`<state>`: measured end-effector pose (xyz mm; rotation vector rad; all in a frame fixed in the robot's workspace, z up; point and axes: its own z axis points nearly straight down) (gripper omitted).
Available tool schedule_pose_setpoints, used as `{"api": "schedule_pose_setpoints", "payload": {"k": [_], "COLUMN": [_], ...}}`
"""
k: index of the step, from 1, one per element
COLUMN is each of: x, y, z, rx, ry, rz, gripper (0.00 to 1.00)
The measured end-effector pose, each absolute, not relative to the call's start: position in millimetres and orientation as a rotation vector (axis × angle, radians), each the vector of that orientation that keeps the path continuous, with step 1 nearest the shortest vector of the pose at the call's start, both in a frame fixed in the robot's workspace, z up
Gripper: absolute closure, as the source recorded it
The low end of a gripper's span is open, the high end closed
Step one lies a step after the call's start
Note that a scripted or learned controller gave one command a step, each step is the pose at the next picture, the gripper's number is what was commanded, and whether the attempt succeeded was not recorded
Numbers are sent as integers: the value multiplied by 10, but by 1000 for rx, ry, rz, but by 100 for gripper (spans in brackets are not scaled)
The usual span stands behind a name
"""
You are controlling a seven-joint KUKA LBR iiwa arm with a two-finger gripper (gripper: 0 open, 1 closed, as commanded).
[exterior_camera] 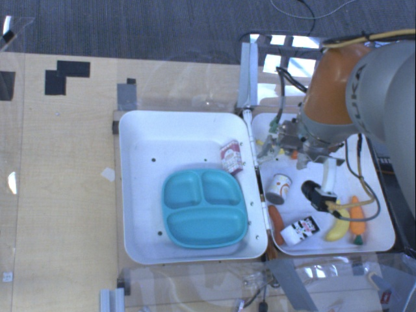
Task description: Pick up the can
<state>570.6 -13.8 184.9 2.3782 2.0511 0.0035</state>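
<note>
A small red and white can (231,156) lies in the left bin (140,174), against its right wall and just past the far right corner of a blue divided plate (205,208). My gripper (273,145) hangs over the far left part of the right bin (383,233). It is to the right of the can, across the wall between the bins, and nothing is visibly held in it. The grey wrist with its orange band covers much of the gripper from above.
The right bin holds a white round object with orange marks (279,186), a red sausage-like piece (275,218), a black and white box (301,230), a banana (338,230) and a carrot (356,217). A metal frame (247,77) stands behind the bins.
</note>
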Motion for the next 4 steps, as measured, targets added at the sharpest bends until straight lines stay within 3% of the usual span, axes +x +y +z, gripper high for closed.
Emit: {"api": "schedule_pose_setpoints", "payload": {"k": [4], "x": [5706], "y": [-141], "z": [1849], "rx": [2379], "ry": [2050], "rz": [4], "gripper": [0]}}
